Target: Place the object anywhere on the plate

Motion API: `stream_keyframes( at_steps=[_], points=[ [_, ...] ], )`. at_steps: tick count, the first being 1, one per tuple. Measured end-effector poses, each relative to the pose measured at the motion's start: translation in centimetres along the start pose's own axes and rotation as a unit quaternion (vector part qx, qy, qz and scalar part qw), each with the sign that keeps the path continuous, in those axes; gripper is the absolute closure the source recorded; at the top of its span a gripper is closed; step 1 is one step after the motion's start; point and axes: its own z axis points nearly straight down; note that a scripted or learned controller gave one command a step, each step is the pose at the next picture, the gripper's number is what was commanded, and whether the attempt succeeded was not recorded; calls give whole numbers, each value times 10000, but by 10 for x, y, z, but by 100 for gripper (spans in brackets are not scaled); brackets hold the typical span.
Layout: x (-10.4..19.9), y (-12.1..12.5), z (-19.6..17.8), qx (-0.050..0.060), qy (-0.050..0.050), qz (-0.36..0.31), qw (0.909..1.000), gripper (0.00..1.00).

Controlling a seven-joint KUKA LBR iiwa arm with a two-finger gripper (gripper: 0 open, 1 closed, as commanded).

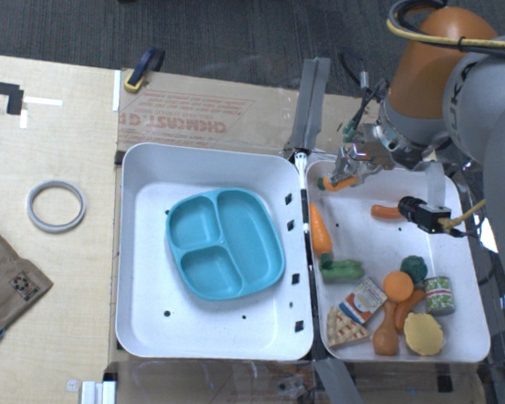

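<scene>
A blue three-compartment plate [224, 243] lies in the left white bin [135, 319], with nothing on it. My gripper [352, 164] hangs low over the far left corner of the right bin [470, 346]. A small orange piece [338, 185] lies right under the gripper's tip, touching or nearly touching it. Whether it is gripped is not clear from this angle. An orange carrot [319, 230] rests along the wall between the two bins.
The right bin holds several toy foods: a green pickle [342, 268], an orange sausage [386, 212], an orange ball [397, 285], a small can [440, 295], a yellow piece [424, 334] and a pizza wedge [347, 326]. A tape ring [57, 205] lies on the bench at left.
</scene>
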Motion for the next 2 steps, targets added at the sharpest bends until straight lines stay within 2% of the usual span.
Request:
stream_keyframes(
  at_steps=[1,2],
  points=[
    [87,-74,-19,-9,13,373,9993,100],
    [86,-74,-18,-10,11,381,9993,0]
  ],
)
